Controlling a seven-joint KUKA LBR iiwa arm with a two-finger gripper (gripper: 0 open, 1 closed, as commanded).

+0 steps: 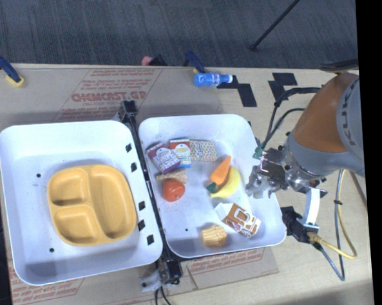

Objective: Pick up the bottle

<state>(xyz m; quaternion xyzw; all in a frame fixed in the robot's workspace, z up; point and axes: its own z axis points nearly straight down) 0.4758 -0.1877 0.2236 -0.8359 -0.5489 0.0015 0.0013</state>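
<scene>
Bottle point(211, 80) lying on its side on desk point(173, 79), beyond right bin point(258, 144), outside both bins. Hand point(258, 180) at right bin's right rim, well apart from bottle; grip state: cannot tell. Right bin: carrot point(220, 169), banana point(228, 185), tomato point(174, 190), snack packets point(181, 154). Left bin point(16, 191): yellow tray point(91, 203).

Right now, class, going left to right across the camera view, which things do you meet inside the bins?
Yellow divided tray → red tomato → orange carrot → brown-and-white packet.
</scene>
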